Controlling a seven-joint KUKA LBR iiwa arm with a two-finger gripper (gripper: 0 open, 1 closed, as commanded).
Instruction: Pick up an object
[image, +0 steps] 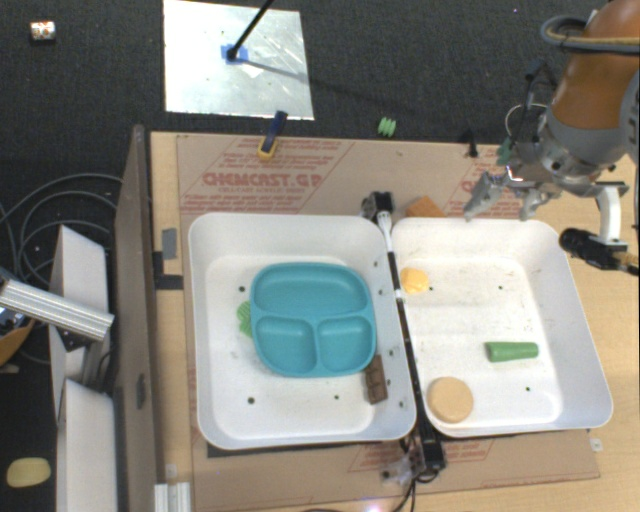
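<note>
My gripper (508, 202) hangs above the far edge of the right bin (575, 300), open, with nothing between its fingers. In that bin lie a small yellow piece (414, 280) near the left wall, a green cylinder (512, 351) toward the right, and a round tan disc (450, 399) near the front. The left bin (215, 400) holds a teal divided tray (312, 318), a green thing (243, 318) peeking from under the tray's left side, and a brown block (375, 381) at the tray's front right corner.
An orange block (425, 208) lies on the cardboard behind the bins, left of the gripper. A black clamp (380, 207) sits where the bins meet at the back. A black part (592, 247) projects at the right edge. Cables and a white box stand at the left.
</note>
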